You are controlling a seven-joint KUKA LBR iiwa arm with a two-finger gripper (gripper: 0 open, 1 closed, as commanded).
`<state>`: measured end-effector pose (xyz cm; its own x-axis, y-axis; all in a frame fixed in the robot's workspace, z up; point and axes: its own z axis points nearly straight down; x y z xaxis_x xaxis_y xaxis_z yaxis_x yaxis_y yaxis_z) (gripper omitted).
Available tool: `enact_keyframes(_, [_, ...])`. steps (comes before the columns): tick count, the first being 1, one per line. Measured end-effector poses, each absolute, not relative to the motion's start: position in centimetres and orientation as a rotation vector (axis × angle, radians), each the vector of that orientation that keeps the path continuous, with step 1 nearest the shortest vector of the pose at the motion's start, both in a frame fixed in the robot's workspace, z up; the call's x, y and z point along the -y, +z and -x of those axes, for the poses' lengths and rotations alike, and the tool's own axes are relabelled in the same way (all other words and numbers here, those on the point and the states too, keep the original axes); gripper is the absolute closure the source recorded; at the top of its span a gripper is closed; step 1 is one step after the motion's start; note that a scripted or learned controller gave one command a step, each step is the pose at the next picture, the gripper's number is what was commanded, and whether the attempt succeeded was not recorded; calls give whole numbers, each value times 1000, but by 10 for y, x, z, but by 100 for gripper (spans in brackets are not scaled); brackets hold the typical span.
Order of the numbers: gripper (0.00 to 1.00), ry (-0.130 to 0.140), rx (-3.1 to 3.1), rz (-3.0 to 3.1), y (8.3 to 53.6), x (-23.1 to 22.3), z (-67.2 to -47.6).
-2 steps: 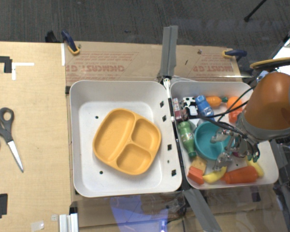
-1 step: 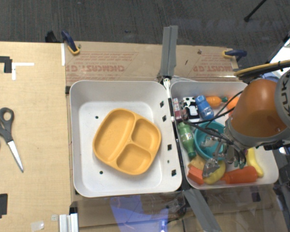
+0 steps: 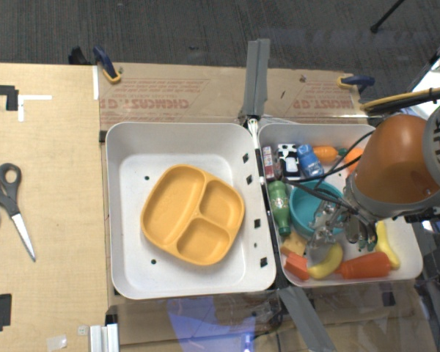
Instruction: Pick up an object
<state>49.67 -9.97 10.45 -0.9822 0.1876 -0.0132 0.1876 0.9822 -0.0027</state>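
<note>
I am looking down on the end effector [image 3: 336, 229], which is hanging low inside the right bin [image 3: 411, 270], under the arm's orange band [image 3: 396, 160]. I cannot tell its state from here, since dark cables and the wrist are hiding it. The yellow banana [image 3: 327, 262] is lying just below the end effector, almost touching it, and I am not seeing it held. The teal bowl [image 3: 308, 204] is sitting directly to the left of the end effector, partly tucked under the cables. The green bottle [image 3: 280, 205] is lying further left, against the bin's left wall. The orange carrot [image 3: 365, 265] is resting below and to the right of the end effector, beside the banana. A red block [image 3: 296, 268] is sitting below and to the left, at the bin's near corner. A blue bottle [image 3: 310, 160] is lying above the end effector, toward the far wall. Well to the left, the left bin [image 3: 125, 218] is holding a yellow divided plate [image 3: 193, 214]. Much further left, scissors [image 3: 13, 204] are lying on the surface [image 3: 44, 270]
</note>
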Motion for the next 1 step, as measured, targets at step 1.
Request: enact_keyframes(1, [100, -11, -3105, -311, 97, 98, -489])
